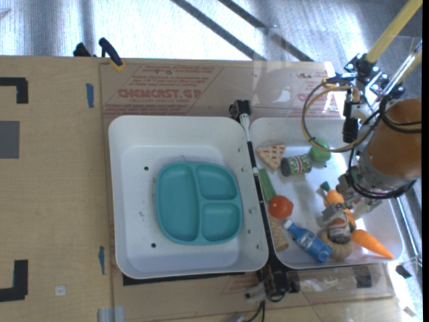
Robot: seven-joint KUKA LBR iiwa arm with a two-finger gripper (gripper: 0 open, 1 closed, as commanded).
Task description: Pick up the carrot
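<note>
Gripper point(337, 215) hangs low in the right bin point(395, 210), among the clutter (its grasp cannot be told). Just right of it lies the carrot point(371, 242), smooth orange, tapering to a point. It rests by the bin's near right corner, its long axis slanting, tip toward the near right, blunt end touching a tan lump point(338, 247).
</note>
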